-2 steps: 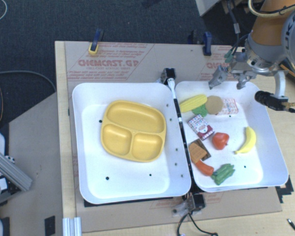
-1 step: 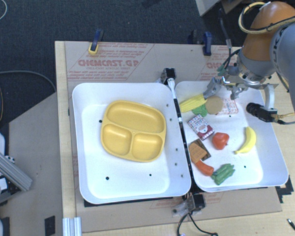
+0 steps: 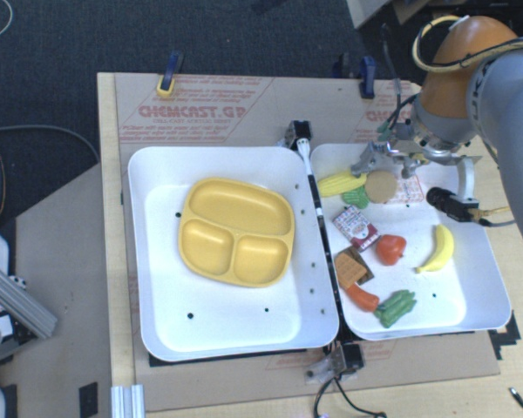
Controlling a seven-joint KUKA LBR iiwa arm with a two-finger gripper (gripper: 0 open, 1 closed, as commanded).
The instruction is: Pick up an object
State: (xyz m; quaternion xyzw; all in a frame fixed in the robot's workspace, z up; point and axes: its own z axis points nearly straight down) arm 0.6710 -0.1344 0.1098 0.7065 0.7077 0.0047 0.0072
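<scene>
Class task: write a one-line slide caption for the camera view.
Gripper above the right bin of toy food, near a corn cob; yellow divided plate in the left bin.

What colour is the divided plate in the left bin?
Yellow; the divided plate shows plainly in the camera view.

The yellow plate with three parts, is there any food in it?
No. The yellow plate lies flat in the left bin, and all three of its compartments show bare yellow.
</scene>
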